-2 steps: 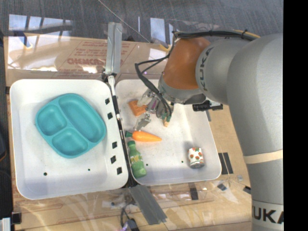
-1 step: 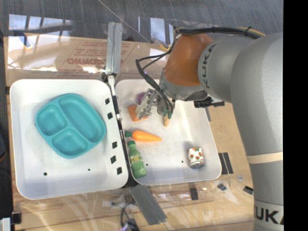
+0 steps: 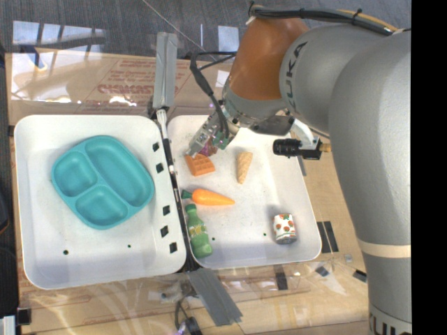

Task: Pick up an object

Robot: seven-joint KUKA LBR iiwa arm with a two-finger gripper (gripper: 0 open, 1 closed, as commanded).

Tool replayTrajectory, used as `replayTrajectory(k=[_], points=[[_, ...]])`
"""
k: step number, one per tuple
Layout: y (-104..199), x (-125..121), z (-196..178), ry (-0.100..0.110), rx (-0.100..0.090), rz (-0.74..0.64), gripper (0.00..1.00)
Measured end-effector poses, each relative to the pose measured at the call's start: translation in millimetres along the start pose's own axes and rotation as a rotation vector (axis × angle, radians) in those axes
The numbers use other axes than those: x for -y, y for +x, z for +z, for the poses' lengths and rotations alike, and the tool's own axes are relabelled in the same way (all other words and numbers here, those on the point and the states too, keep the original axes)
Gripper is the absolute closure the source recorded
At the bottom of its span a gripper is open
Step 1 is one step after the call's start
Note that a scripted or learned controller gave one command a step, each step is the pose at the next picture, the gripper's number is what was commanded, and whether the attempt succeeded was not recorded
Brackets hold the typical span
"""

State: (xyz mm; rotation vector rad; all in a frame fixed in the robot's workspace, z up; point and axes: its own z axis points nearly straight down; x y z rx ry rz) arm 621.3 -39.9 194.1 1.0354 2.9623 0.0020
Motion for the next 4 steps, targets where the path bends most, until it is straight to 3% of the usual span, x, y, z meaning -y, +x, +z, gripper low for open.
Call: replayTrajectory(k=[1,2,3,4], points=[[64,82,2,0.003,-0.004,-0.086,1.0],[85,125,2,0.003,-0.005,-0.209,1.0],[68,145,-49,0.001,0.001,-0.233,1.0],[29,160,-63,0.002,0.001,-0.338,1.0]])
